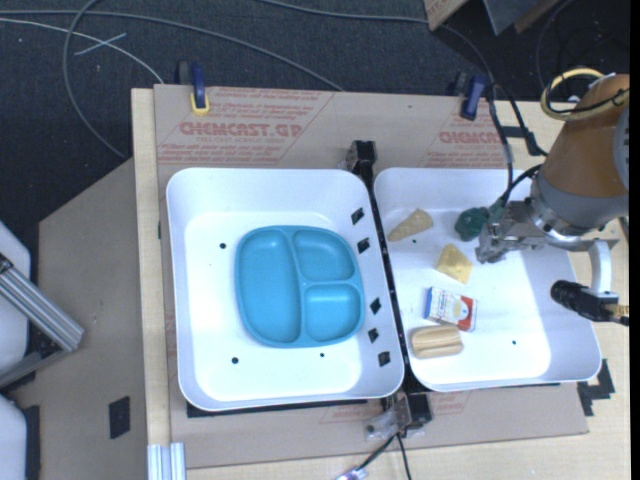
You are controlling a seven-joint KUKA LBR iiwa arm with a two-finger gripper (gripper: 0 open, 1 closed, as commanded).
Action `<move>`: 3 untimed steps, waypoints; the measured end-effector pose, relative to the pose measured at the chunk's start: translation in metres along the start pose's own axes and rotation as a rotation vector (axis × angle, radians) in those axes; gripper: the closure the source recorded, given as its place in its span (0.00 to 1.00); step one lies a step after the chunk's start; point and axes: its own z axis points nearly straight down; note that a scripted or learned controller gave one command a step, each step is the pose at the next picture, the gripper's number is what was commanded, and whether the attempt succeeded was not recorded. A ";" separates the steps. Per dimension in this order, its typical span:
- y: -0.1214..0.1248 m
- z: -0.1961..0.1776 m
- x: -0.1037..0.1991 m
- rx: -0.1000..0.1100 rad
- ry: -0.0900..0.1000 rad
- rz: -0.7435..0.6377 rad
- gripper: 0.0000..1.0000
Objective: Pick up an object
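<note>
Gripper [492, 240] sits low over the right bin [570, 363], near its far edge. Dark green object [470, 223] lies just beside the gripper, on the side toward the left bin [190, 268], possibly touching; contact unclear. Finger spacing: cannot tell (hardware blurs together from above). Nothing visibly held.

Other candidates, all placed from the gripper: yellow wedge [454, 264] just nearward and toward the left bin; pale wedge [411, 225] further that way; small carton [450, 309] and tan bread roll [437, 342] well nearer the bin's front, roll's long axis across the bin.

Judgement: green object is the nearest target; a short sideways shift would centre it.
</note>
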 end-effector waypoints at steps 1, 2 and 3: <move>0.005 -0.060 -0.008 -0.003 -0.001 -0.001 1.00; 0.001 -0.124 -0.009 -0.005 -0.001 -0.002 1.00; 0.019 -0.127 0.043 0.001 0.002 -0.008 1.00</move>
